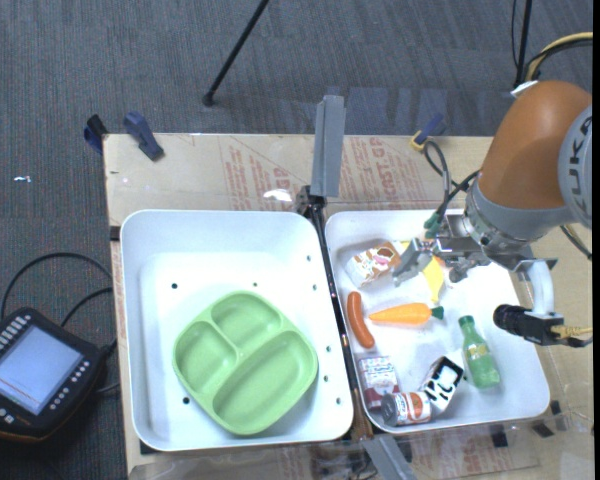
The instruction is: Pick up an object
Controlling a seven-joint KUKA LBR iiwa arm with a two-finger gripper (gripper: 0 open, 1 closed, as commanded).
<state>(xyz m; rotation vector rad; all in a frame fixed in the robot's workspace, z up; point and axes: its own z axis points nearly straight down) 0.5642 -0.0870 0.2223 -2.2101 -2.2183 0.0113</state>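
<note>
So the grey arm with the orange band (pixel 540 148) comes in from the right and hangs over the upper part of the right-hand shallow white bin (pixel 525 388). Its two-finger gripper (pixel 428 260) sits low over a flat yellow piece (pixel 434 275), and honestly I can't tell whether it's spread or pressed together, or whether anything is pinched in it; the metal bits blur into each other there.

Using the orange plastic carrot with the green stub (pixel 404 315) as the landmark, since it's lying on its side in the middle of that bin:
- just above and left of it, a small crinkly snack packet with red and white print (pixel 374 262)
- right beside its pointed end on the left, a red-orange hot dog shaped toy (pixel 357 319), lying lengthwise
- to its lower right, a small green plastic bottle (pixel 478 352), lying down
- below it, a black and white boxy thing (pixel 443 379), a little can with a red label (pixel 410 407), and a reddish printed packet (pixel 378 374), all bunched near the front wall

Well off to the left of the carrot, the other white bin (pixel 150 268) has a light green divided plastic plate (pixel 245 361) sitting flat in it.
</note>
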